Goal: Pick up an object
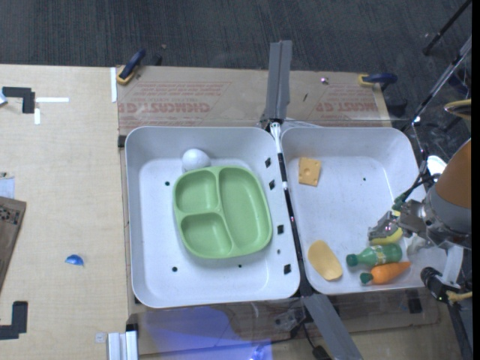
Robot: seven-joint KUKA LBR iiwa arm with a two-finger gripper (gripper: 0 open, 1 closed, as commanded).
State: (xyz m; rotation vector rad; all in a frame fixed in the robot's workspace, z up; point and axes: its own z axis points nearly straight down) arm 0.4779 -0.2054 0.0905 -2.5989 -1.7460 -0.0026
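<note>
In the camera view the arm comes in from the right edge and its end effector (391, 227) sits low over the right bin (352, 145), near that bin's right wall. Its dark fingertips are down at a small yellow banana-like toy (386, 236) and seem to touch it, but the tips blur into the toy and the wrist body, so whether they are spread or pressed together cannot be told, and no object can be seen held between them. Just below the end effector lies a green toy bottle (373, 257) on its side, and just beneath that an orange carrot (388, 273), the two touching or nearly so. Further to the left of the end effector, along the bin's near side, rests a pale yellow oval piece (325, 260), apart from the bottle. Well up and to the left of the end effector a yellow cheese wedge (309, 171) lies alone on the bin floor. Beyond the divider, well to the left, the left bin (150, 276) carries a green divided plate (223, 211) with three compartments, and a small white ball (196, 158) sits just beside the plate's far rim. The arm's upper part is cut off by the right edge, and cables partly cover the wrist.
</note>
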